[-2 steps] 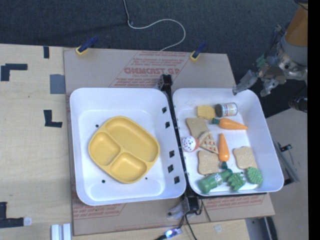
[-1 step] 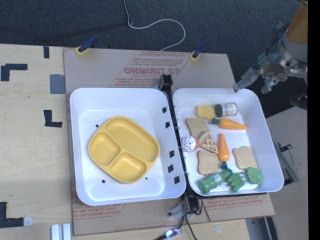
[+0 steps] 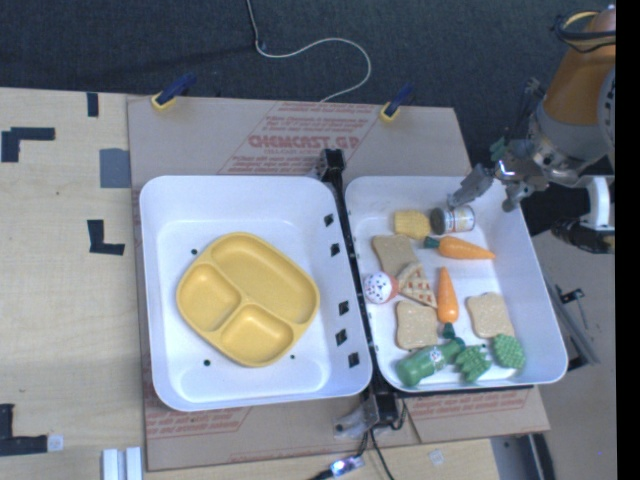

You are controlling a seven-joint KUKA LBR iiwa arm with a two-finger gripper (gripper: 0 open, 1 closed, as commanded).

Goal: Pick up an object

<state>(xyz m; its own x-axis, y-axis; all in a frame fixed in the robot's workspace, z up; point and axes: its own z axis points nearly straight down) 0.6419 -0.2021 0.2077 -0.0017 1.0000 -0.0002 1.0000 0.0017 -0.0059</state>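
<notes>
White plastic bins (image 3: 160,268) are set side by side on the brown board surface (image 3: 290,138). A yellow divided plate (image 3: 248,298) is seen lying flat in the left bin. The right bin (image 3: 535,298) is crowded with toy food: a yellow block (image 3: 410,223), two carrots (image 3: 465,250), bread slices (image 3: 414,324), a small spotted ball (image 3: 377,288), and green pieces (image 3: 462,360) along the lower edge.

The gripper (image 3: 455,218) is seen at the upper part of the right bin, reached in from the right of the frame, low and just beside the yellow block and the upper carrot. Whether the fingers are apart or together cannot be told; nothing is visibly held.

The step in hand is judged to be the approach or descent toward a pick, with no object yet lifted. The likeliest target is judged to be the yellow block or the upper carrot. For the next move, one item would need to be straddled cleanly, neighbours being close, then closed on and raised straight up.
</notes>
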